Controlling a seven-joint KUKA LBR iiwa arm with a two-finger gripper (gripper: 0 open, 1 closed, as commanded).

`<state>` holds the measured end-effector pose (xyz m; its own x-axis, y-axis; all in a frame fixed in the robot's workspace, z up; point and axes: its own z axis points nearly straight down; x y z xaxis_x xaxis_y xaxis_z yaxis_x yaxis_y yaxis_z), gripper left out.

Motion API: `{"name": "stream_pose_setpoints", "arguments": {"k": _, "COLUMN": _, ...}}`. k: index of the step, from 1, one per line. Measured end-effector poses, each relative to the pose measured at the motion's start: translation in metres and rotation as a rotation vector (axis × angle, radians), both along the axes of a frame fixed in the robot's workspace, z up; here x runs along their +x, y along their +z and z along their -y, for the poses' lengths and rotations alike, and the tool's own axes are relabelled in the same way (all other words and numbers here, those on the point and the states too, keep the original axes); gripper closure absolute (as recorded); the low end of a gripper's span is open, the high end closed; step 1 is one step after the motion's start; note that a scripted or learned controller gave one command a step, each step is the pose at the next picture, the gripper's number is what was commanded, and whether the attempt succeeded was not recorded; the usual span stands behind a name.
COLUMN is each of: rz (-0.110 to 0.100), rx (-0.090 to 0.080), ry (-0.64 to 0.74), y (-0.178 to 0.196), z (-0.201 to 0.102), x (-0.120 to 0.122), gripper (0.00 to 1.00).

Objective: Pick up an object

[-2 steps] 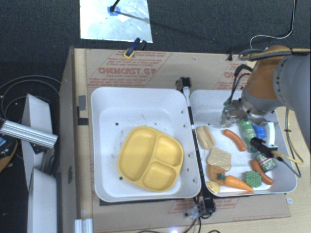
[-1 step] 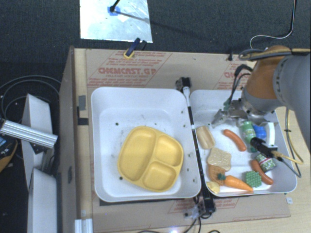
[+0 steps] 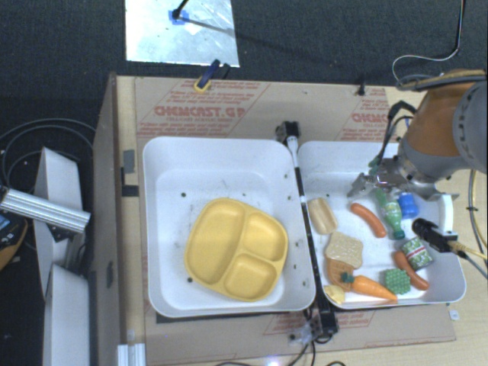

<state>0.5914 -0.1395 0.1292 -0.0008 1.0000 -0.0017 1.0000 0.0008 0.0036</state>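
Nearest the lens, a carrot (image 3: 372,286) lies at the right bin's (image 3: 335,162) front edge, beside a toast slice (image 3: 344,250); behind them a sausage (image 3: 368,219) and green bottle (image 3: 391,213) sit just below the gripper (image 3: 379,180); whether it is apart or together cannot be told; a yellow tray (image 3: 236,248) fills the left bin (image 3: 171,174).

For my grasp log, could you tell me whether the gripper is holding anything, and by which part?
It cannot be told: the gripper hangs over the right bin near the green bottle.
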Motion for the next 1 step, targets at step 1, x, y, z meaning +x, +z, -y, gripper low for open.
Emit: {"name": "stream_pose_setpoints", "arguments": {"k": 1, "rz": -0.004, "rx": 0.002, "ry": 0.000, "y": -0.0454, "z": 0.0100, "x": -0.0024, "gripper": 0.00}}
